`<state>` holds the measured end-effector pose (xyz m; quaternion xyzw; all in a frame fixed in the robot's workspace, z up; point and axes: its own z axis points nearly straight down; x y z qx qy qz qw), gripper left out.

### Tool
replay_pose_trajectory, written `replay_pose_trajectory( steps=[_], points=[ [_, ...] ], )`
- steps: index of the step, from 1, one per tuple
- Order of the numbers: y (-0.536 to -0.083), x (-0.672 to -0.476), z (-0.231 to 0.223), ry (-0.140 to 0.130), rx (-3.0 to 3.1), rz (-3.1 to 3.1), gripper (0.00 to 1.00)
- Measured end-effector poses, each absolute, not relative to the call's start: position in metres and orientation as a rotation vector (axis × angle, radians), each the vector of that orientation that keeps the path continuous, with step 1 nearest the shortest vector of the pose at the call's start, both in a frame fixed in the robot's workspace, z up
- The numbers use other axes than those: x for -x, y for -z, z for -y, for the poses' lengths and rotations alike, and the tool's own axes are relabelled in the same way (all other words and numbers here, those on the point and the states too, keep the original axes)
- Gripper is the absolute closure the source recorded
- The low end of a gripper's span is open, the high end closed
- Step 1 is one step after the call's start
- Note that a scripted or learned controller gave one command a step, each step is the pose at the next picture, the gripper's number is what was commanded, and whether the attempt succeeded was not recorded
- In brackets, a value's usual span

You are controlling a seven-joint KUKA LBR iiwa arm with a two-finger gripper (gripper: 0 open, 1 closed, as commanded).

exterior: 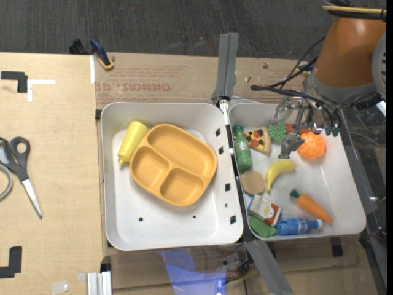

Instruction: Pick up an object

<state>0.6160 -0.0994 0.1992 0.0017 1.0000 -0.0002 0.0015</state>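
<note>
My gripper [303,139] hangs low over the back of the right bin [351,183], open. One grey finger [292,144] stands just left of a fuzzy orange ball [314,147], which touches or nearly touches it. Nothing is visibly held between the fingers. A green knobbly toy [278,131] lies just left of the gripper. A pizza slice [259,139], a green bottle [242,153] and a banana [277,172] lie further left and in front.
The right bin also holds a brown disc [252,182], a small carton [265,208], a carrot [311,206], a blue bottle [298,226] and a green scrap [263,228]. In the left bin [123,226] lie a divided yellow plate [174,163] and a yellow bottle [131,141]. Scissors [21,171] rest on the bench.
</note>
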Motion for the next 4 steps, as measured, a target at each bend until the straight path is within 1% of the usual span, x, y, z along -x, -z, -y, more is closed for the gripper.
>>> replay_pose_trajectory(
  steps=[1,2,3,4],
  points=[
    [-0.092,-0.546,0.101,0.001,-0.022,-3.139,0.0],
    [-0.102,-0.547,0.1,0.002,-0.016,-3.135,1.0],
    [-0.102,-0.547,0.1,0.002,-0.016,-3.136,0.0],
    [-0.093,-0.587,0.13,0.001,-0.08,-3.136,0.0]
  ],
)
